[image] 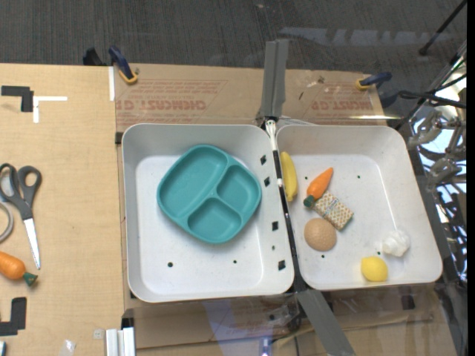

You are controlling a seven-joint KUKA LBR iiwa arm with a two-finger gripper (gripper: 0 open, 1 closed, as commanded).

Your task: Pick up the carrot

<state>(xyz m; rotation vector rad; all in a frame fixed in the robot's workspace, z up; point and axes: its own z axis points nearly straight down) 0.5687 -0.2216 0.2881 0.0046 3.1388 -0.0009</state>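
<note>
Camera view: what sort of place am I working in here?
Probably a robot lab test bench, not a kitchen: two white bins sit on clamped cardboard, holding toy food such as the carrot and a teal divided plate, with scissors on the wooden bench.

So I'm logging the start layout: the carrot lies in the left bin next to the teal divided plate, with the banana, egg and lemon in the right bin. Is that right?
Not quite. The camera view shows the carrot in the right bin, beside the banana. The teal divided plate sits alone in the left bin; the egg and lemon are in the right bin as you said.
</note>
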